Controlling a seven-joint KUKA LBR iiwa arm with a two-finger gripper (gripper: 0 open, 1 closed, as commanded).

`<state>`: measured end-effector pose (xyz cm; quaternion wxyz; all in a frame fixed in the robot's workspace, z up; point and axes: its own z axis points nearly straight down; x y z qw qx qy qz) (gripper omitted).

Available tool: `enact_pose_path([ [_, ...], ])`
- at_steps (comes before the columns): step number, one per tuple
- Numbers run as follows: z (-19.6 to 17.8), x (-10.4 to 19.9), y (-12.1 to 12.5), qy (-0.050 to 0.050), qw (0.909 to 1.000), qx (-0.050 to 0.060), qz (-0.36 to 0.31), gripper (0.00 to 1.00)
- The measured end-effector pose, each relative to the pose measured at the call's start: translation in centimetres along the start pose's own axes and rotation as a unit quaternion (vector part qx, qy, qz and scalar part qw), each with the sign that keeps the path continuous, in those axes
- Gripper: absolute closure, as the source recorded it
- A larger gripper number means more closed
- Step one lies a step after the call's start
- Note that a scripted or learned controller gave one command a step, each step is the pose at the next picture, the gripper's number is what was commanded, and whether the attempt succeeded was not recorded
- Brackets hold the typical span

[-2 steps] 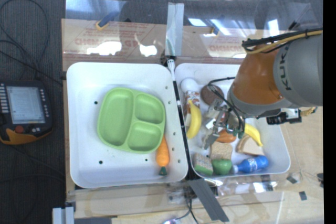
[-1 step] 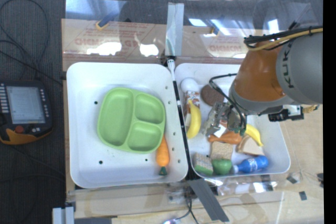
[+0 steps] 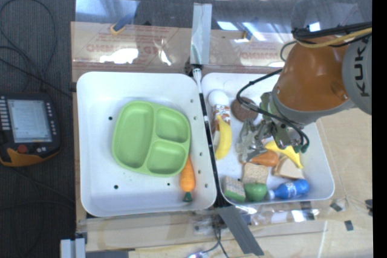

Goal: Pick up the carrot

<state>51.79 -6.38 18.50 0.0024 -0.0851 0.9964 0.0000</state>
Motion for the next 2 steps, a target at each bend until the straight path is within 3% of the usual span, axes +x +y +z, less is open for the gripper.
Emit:
enact_pose_path([
  [1, -1.2, 1.4, 6.5, 0.002, 0.9998, -0.001, -0.018, 1.0],
  [2, -1.9, -2.1, 6.5, 0.002, 0.9999, -0.001, 0.013, 1.0],
])
